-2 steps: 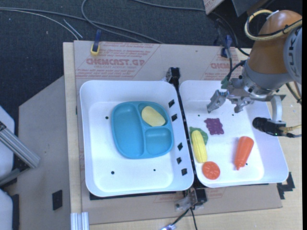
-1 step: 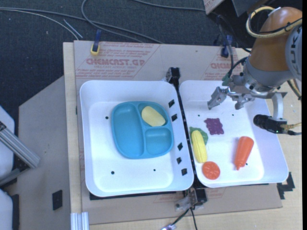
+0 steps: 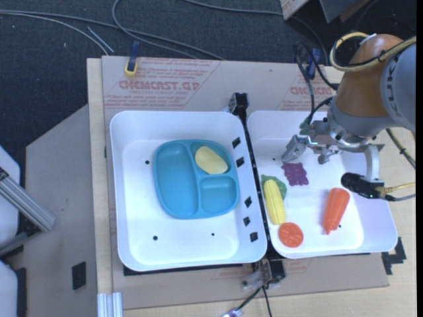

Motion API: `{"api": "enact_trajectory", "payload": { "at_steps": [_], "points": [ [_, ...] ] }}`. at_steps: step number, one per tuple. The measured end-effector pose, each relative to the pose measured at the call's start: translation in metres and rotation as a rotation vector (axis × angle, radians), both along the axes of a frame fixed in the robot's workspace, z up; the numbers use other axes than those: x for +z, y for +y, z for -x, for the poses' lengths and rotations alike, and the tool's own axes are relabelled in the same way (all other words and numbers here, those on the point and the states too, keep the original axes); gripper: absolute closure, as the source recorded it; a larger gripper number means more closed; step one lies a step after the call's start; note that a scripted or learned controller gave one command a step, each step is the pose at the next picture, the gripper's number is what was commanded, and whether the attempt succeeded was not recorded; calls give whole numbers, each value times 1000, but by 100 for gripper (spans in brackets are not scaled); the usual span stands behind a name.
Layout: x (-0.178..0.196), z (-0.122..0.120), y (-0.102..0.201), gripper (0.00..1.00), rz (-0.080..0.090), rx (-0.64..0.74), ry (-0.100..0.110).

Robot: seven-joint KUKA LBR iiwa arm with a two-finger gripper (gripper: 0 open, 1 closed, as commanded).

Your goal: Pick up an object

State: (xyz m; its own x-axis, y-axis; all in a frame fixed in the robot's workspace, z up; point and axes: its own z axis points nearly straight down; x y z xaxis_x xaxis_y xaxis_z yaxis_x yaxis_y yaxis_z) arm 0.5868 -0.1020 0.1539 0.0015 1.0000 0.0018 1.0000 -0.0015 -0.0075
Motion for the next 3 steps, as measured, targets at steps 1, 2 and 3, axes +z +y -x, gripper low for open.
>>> {"api": "enact_trajectory", "payload": {
  "at_steps": [1,2,3],
  "points": [
    [-43,-1,2,0,0,1,-2],
    [-70,-1,3,0,0,2,-3],
    [-57,-2,3,100,0,1,-8]
  ]
}}
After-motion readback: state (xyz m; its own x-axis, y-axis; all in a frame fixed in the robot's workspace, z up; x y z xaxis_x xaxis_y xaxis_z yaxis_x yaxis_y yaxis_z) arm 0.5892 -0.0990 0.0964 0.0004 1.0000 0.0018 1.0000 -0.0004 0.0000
